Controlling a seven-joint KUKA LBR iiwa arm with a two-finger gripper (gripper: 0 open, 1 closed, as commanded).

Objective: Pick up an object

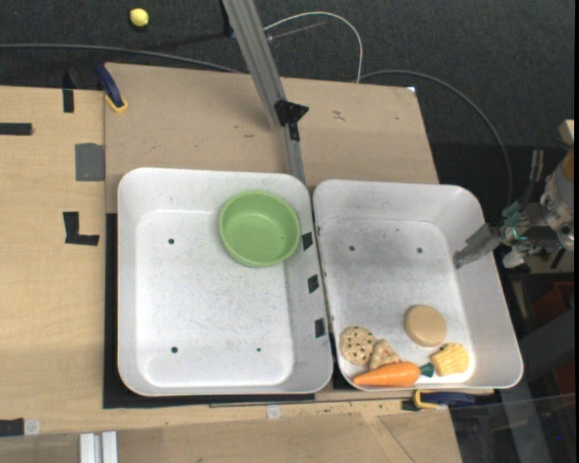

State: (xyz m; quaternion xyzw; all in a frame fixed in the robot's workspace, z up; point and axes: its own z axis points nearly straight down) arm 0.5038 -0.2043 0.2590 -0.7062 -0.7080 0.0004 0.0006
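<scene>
In the right bin (386, 201), several small items lie along the near edge: a speckled cookie (356, 342), a round tan bun (426, 325), an orange carrot (391, 375) and a yellow ridged piece (451, 359). The left bin (145, 258) holds a green bowl (260, 228) at its far right corner. My gripper (471, 246) reaches in over the right bin's right rim, above and to the right of the bun and well apart from every item. Nothing is visibly held.
A slanted grey metal pole (256, 51) crosses the bench (174, 123) behind the bins. Cables (347, 37) loop over the dark floor beyond. A small yellow ball (139, 16) lies on the floor at the far left.
</scene>
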